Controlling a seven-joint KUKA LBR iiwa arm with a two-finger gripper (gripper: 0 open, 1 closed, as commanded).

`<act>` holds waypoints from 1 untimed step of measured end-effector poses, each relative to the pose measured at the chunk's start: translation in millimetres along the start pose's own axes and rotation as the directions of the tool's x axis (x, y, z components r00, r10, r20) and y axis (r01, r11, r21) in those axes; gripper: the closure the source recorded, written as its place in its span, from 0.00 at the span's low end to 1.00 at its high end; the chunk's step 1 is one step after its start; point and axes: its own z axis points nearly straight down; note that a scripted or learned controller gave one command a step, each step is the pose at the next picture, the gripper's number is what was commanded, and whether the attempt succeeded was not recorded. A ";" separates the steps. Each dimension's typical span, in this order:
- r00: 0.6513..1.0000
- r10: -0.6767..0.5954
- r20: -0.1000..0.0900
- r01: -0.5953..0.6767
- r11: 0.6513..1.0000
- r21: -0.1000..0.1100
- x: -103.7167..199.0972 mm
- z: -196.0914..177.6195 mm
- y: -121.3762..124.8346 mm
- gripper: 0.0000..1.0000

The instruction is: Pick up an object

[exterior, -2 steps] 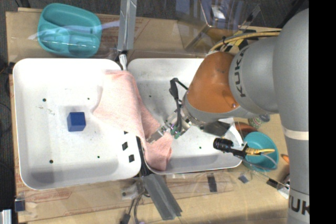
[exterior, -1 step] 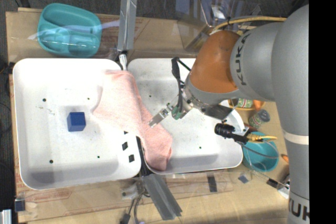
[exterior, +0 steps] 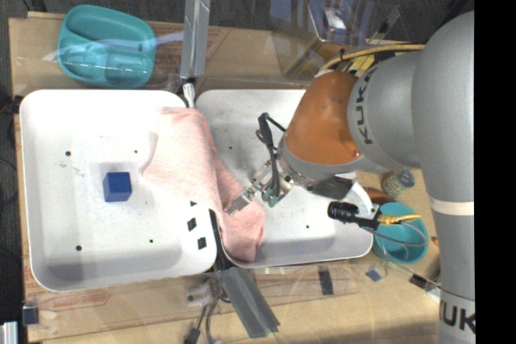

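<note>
Although the task names no particular thing, the candidates are plain enough: a pink cloth (exterior: 205, 165) draped over the wall between the two bins, and a small blue cube (exterior: 118, 186) lying alone on the floor of the left bin (exterior: 48, 254). The arm (exterior: 379, 125) reaches in from the right and hangs low over the right bin (exterior: 242, 105), with the gripper (exterior: 260, 193) just beside the cloth's lower right fold, where the fabric spills down into that bin. Whether it is spread or closed I cannot tell, since the metal at the tip is small and confused with cables; nothing can be made out between the tips. My reading is that this is the approach or closing step of a grasp on the cloth, with no lift begun. The next move calls for a firm pinch on a fold thick enough to catch, then a straight rise; thin fabric may slip free, and the draped part may drag across the wall. The cube lies well apart, untouched
</note>
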 end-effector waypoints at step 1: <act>0.994 0.113 0.001 -0.113 0.994 0.000 -41.3 -33.6 41.9 0.00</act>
